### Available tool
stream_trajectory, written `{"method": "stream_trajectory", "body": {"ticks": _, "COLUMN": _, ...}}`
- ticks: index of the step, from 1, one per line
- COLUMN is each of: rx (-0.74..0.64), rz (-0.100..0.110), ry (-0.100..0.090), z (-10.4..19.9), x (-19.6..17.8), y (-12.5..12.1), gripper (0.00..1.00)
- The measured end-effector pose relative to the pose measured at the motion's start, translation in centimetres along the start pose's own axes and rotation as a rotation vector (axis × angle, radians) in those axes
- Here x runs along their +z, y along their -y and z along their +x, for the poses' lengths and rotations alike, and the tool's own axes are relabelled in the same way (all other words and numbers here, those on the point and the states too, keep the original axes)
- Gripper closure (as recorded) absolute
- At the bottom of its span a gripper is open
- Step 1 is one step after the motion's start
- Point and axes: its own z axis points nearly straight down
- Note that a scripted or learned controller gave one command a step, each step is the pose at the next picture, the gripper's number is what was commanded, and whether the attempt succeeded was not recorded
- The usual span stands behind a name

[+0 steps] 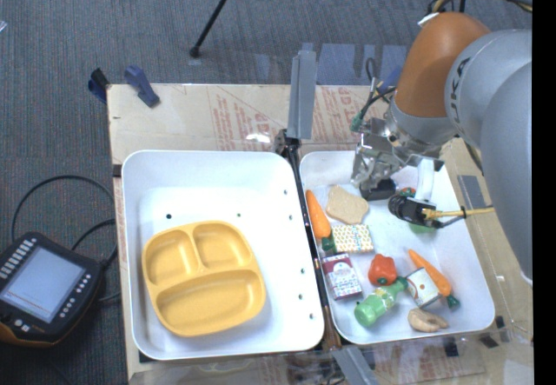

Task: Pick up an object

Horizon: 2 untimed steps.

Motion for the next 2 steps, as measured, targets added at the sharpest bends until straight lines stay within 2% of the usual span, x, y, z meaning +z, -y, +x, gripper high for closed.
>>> {"method": "stream_trajectory", "body": {"ticks": 1, "rx": 0.221, "rz": -0.016, "ry": -0.003, "z": -0.3, "x": -14.3, "y": -0.9, "gripper": 1.0}}
{"method": "stream_trajectory", "body": {"ticks": 2, "rx": 0.954, "rz": -0.007, "ry": -0.003, "z": 2.0, "x": -15.5, "y": 0.5, "gripper": 1.0}}
